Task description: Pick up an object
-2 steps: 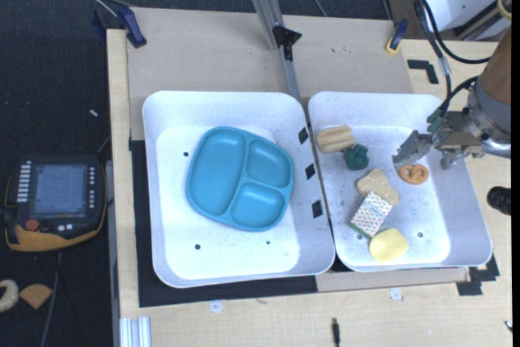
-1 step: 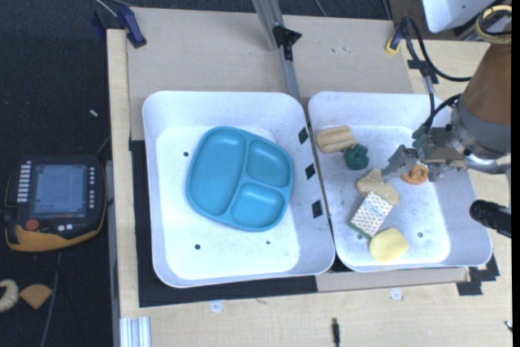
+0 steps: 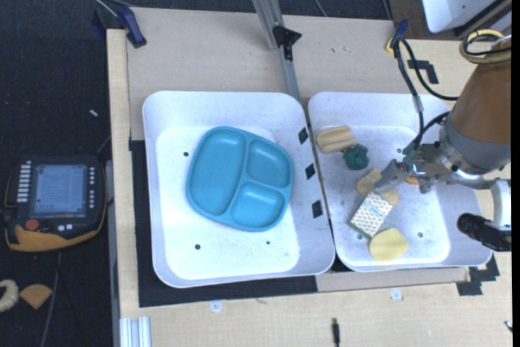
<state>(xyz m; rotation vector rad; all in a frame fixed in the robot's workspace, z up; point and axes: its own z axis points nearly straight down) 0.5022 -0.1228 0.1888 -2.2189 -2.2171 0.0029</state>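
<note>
The right bin (image 3: pixel 431 114) holds several small objects: a tan wooden cylinder (image 3: pixel 335 138), a dark green piece (image 3: pixel 355 157), a tan lump (image 3: pixel 370 180), a patterned sponge with a green edge (image 3: pixel 372 214) and a yellow lump (image 3: pixel 388 244). My gripper (image 3: pixel 397 175) reaches in from the right and hangs low over the middle of this bin. It is just right of the tan lump and above the sponge. A small orange bit (image 3: pixel 412 180) shows beside the gripper body.
The left bin (image 3: pixel 162 199) holds a blue divided plate (image 3: pixel 240 177). A metal pole (image 3: pixel 272 8) slants down to the seam between the bins. Black cables (image 3: pixel 416 65) run over the bench at the right. A teach pendant (image 3: pixel 57 199) lies off the bench at left.
</note>
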